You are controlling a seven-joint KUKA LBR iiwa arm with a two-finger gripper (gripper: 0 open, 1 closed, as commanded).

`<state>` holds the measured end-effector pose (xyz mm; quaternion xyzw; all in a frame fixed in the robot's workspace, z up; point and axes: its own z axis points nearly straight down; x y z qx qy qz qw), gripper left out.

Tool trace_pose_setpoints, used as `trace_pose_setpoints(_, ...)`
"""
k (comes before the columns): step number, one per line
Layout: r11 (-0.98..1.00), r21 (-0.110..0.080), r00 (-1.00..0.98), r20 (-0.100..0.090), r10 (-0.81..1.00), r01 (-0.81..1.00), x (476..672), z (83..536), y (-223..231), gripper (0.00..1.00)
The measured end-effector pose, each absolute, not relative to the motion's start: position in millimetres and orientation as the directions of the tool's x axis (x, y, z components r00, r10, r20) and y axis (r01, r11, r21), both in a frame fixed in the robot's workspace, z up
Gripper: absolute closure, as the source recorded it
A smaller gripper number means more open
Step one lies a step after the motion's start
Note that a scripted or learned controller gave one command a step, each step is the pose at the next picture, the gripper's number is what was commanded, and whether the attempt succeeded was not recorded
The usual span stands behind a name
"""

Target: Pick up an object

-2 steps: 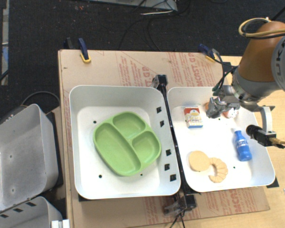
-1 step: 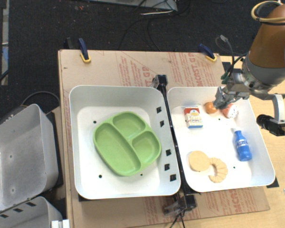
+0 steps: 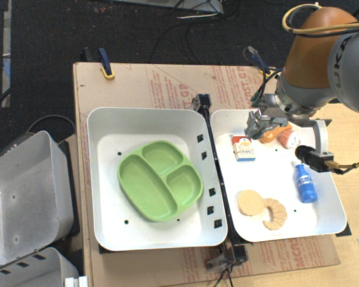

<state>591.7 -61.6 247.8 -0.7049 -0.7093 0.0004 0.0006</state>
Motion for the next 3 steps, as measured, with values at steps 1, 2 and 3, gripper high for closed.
trace_pose_setpoints(1, 0.008, -0.002, -0.008, 0.002, 1.000, 1.000, 586.9, 245.7, -6.6, 1.00)
trace_pose_setpoints(2, 0.008, -0.002, -0.008, 0.001, 1.000, 1.000, 588.6, 233.6, 40.7, 1.00)
trace_pose_setpoints(3, 0.008, 0.003, -0.008, 0.002, 1.000, 1.000, 604.4, 240.7, 87.1, 1.00)
